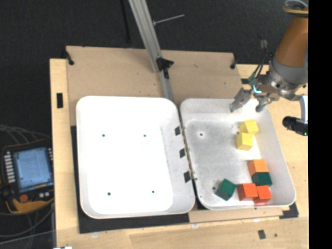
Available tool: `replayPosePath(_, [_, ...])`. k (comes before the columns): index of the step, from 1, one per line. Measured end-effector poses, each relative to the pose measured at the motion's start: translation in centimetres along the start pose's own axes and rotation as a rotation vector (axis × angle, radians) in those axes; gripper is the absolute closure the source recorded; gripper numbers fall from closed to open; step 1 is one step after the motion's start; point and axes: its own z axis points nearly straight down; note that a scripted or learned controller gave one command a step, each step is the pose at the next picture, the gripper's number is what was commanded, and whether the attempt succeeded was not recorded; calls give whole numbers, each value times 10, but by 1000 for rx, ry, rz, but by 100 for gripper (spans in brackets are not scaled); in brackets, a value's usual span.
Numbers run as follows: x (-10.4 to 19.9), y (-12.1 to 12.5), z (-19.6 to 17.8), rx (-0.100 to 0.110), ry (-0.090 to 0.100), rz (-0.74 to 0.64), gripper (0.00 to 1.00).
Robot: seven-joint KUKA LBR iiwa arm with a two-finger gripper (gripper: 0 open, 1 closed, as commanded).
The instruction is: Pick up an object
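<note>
1. your gripper (250, 101) hangs spread and empty over the right bin's (207, 201) far edge (clear of everything).
2. nearest targets, two yellow blocks (247, 134), sit just below it.

Wood bench (124, 71) w/ 2 white bins: left (127, 157), right (207, 118).

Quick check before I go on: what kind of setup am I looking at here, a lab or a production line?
Most likely a lab test bench: the gripper hangs over a white bin of coloured blocks, with a teach pendant at the side.
</note>
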Motion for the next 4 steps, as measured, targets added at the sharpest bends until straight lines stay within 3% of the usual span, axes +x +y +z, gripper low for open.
replayPosePath(1, [-1, 1, -4, -4, -4, -3, 0])
replayPosePath(2, [-2, 10, 45, 0, -2, -4, 0])
replayPosePath(3, [-1, 15, 88, -12, -3, -7, 0])
replayPosePath(4, [-2, 16, 124, -6, -4, -9, 0])
